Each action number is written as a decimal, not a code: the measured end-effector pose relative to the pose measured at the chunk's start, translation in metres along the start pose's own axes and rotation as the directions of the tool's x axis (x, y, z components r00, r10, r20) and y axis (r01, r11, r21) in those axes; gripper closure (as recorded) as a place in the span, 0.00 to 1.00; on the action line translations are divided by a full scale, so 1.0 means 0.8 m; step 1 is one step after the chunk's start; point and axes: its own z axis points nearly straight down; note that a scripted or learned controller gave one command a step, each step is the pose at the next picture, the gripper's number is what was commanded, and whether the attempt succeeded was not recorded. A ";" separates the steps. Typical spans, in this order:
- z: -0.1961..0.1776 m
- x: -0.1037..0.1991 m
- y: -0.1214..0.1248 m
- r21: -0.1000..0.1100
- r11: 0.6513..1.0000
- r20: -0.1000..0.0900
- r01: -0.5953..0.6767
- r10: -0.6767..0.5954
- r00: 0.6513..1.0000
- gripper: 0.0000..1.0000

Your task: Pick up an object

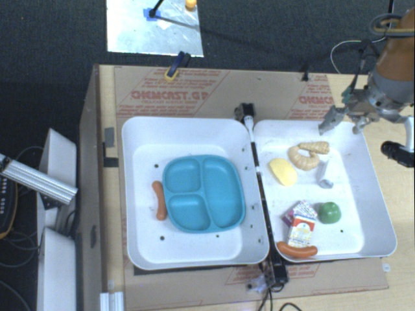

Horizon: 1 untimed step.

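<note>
My gripper (342,124) hangs over the far edge of the right bin (376,193), fingers spread apart and open with nothing between them. Below it in that bin lie a tan croissant-shaped toy (307,154), a yellow lemon-like piece (283,171), a small grey item (324,173), a green ball (329,212), a red and white carton (301,224) and an orange sausage (297,250). The croissant is the nearest of these to the fingers.
The left bin (139,167) holds a blue divided plate (202,193) and an orange sausage (159,201) beside it. A black divider clip (246,113) sits between the bins. Cardboard (214,92) lies behind them, with a metal sheet (152,18) beyond.
</note>
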 end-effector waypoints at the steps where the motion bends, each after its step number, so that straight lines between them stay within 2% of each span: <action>1: 0.130 0.021 -0.005 0.003 1.000 -0.001 0.001 -0.001 1.000 0.00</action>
